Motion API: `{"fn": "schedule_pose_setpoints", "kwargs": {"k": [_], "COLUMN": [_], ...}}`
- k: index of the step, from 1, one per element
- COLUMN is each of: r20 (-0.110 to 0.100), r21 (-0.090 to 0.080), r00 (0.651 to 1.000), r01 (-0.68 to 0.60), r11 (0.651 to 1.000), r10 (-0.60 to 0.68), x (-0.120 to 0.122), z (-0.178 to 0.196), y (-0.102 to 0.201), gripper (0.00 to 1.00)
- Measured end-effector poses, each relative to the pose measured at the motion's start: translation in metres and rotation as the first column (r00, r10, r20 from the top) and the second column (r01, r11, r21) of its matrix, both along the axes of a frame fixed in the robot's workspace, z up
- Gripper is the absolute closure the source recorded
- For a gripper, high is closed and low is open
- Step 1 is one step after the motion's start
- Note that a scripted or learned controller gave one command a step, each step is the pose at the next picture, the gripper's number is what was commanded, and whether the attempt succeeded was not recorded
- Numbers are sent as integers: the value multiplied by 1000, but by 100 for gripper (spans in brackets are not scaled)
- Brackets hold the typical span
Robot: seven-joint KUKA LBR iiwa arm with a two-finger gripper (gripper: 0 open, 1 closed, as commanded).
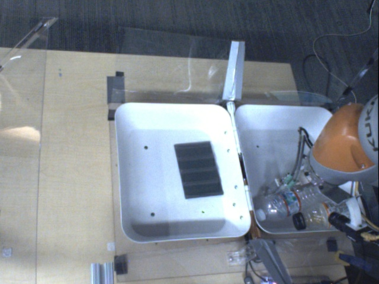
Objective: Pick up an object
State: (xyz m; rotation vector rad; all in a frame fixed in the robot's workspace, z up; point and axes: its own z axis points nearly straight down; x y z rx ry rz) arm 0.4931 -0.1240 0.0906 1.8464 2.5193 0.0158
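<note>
A black ribbed rectangular pad (199, 169) lies flat in the middle of the left bin (136, 218). A clear plastic bottle (283, 205) with a black cap (299, 220) lies on its side at the front of the right bin (266, 135). My gripper (294, 185) hangs under the orange band (340, 142) of the arm, low in the right bin, right over the bottle's upper side. The wrist and its cables hide most of the gripper, and I cannot tell whether it touches the bottle.
A grey divider strip (234, 76) stands behind the seam between the two bins. Clear plastic sheets (23, 117) cover the wooden bench at left. Cables and clamps (349, 235) crowd the front right corner.
</note>
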Motion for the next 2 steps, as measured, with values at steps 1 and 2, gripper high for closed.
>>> {"fn": "schedule_pose_setpoints", "kwargs": {"k": [1, 2], "r20": [14, 13], "r21": [-1, -1], "r00": [1000, 1000], "r01": [-2, -3], "r11": [1000, 1000], "r10": [2, 3], "x": [5, 5], "z": [13, 13], "y": [1, 1], "gripper": [100, 0]}}
